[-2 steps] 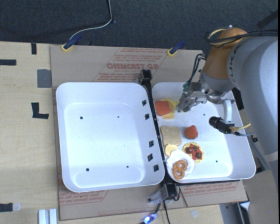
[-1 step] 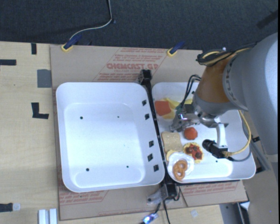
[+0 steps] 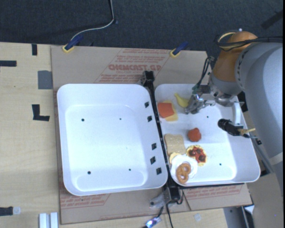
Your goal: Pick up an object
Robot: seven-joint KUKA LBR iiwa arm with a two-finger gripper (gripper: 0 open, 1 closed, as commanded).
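Camera view: claw (image 3: 194, 104) apparently touching yellow piece (image 3: 181, 99).

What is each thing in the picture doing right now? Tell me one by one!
Gripper: low over the right bin, beside the yellow piece.
Yellow piece: lying in the right bin.
Orange block: lying flat.
Red ball: resting alone.
Bread slice: lying flat.
Pretzel: lying flat.
Right bin: holding the toy food.
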